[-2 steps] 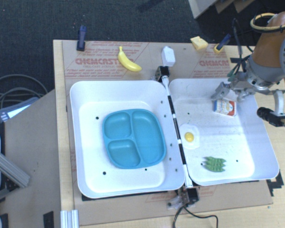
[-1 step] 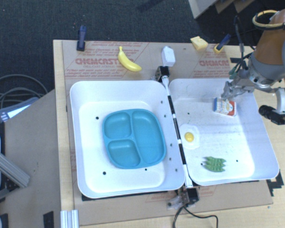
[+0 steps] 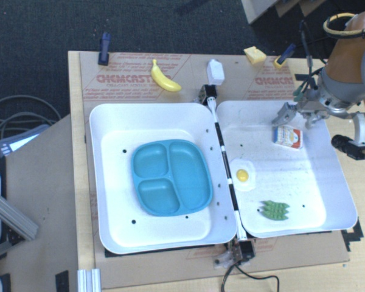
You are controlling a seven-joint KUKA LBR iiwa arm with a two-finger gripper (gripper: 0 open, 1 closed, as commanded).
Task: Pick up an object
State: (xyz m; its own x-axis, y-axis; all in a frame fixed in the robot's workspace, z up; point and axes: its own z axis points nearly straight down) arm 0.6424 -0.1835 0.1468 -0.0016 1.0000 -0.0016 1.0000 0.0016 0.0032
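In the right bin lie three small objects: a white and orange carton near the back, a fried-egg toy by the left wall, and a green pea pod near the front. My gripper hangs at the back of this bin, just above and behind the carton. Its fingers are spread open, one to the left and the other to the right. Nothing sits between them.
The left bin holds a blue divided plate. Behind the bins, on the cardboard bench top, lie a banana, a white block, a yellow wedge and a blue clip.
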